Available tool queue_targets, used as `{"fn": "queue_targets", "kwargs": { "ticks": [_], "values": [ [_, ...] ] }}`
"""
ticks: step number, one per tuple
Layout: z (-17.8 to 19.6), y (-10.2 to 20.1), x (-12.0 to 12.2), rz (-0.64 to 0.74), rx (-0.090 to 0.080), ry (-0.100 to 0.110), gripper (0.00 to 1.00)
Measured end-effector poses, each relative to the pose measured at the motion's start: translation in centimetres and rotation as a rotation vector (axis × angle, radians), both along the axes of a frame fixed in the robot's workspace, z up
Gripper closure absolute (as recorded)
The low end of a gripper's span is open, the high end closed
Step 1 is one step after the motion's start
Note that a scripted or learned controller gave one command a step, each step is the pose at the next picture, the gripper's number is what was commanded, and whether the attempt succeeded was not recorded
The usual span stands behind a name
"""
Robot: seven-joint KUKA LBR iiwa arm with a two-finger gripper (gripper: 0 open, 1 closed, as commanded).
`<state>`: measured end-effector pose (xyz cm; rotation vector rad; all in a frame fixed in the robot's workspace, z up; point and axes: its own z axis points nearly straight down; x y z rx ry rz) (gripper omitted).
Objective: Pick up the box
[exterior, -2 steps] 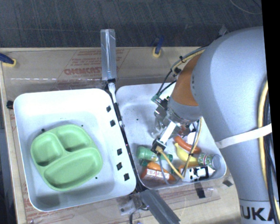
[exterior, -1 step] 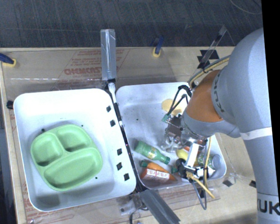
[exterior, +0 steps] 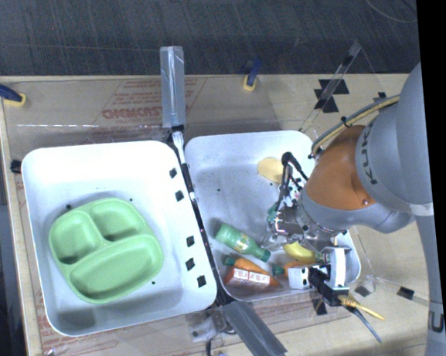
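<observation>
The box [exterior: 251,276], a flat orange and red carton, lies near the front edge of the right bin [exterior: 230,165]. My gripper [exterior: 288,226] hangs low over the middle of that bin, above and to the right of the box, and its underside is hidden by the wrist. I see nothing held in it. The grey arm with its orange band [exterior: 336,179] reaches in from the right and covers the bin's right side.
A green bottle [exterior: 241,241] lies just behind the box. A yellow banana-like piece [exterior: 298,250] and a small white and orange item [exterior: 298,276] sit to the box's right. A pale yellow object [exterior: 269,168] lies at the back. The left bin [exterior: 51,169] holds a green divided tray [exterior: 105,247].
</observation>
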<state>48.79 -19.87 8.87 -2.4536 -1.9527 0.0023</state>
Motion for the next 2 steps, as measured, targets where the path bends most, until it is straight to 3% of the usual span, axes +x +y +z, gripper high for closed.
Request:
{"fn": "queue_targets", "kwargs": {
  "ticks": [1, 2],
  "values": [
    [0.0, 4.6, -1.1, 0.356, 0.0, -0.001, 1.0],
    [0.0, -0.2, -1.1, 0.777, 0.0, -0.004, 1.0]
  ]
}}
